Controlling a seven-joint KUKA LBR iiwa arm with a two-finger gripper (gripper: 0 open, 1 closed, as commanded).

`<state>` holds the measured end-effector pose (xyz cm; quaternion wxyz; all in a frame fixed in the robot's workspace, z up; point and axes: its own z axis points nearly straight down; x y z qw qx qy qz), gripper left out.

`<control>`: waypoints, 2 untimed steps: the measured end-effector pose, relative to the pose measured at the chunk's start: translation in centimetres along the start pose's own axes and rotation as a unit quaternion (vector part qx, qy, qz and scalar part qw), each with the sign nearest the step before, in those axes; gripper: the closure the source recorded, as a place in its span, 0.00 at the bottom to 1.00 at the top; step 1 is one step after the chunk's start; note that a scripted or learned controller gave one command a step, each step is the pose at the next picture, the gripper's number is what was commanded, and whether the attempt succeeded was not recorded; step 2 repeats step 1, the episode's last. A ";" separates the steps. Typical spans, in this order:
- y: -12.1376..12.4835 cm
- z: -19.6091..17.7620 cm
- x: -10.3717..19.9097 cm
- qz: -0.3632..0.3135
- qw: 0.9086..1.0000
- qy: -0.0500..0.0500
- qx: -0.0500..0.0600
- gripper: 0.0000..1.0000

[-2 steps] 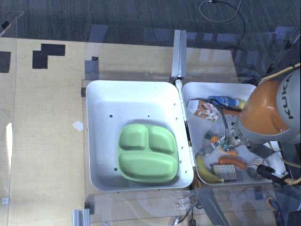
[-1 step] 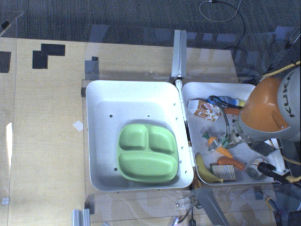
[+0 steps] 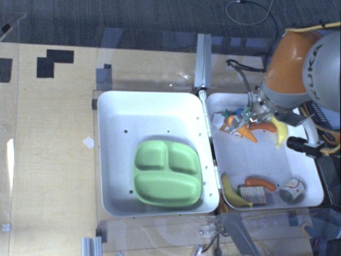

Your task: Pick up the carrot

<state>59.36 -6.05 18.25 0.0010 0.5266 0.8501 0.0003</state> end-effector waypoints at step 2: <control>-2.3 -0.8 -2.6 -0.007 1.000 0.000 0.001 1.00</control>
